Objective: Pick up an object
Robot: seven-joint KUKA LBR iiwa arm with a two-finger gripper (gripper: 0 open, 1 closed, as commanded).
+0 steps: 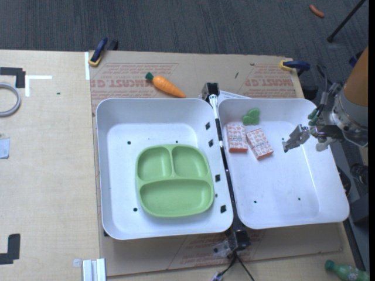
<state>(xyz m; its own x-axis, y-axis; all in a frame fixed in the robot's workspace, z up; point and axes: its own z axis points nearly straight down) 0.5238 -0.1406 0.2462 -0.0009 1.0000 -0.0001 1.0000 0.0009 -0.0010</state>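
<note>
Fingers [297,137] look spread and bare to me | over right bin [328,212] | two red-and-white packets [248,140] lie flat, green piece [251,116] beside

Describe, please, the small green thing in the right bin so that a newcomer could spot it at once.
Start at the right bin, the one without the green plate. Near its far wall lies a small green lump, just beyond two red-and-white packets. It is the bin's one green item, leafy and irregular where the packets are flat rectangles.
</note>
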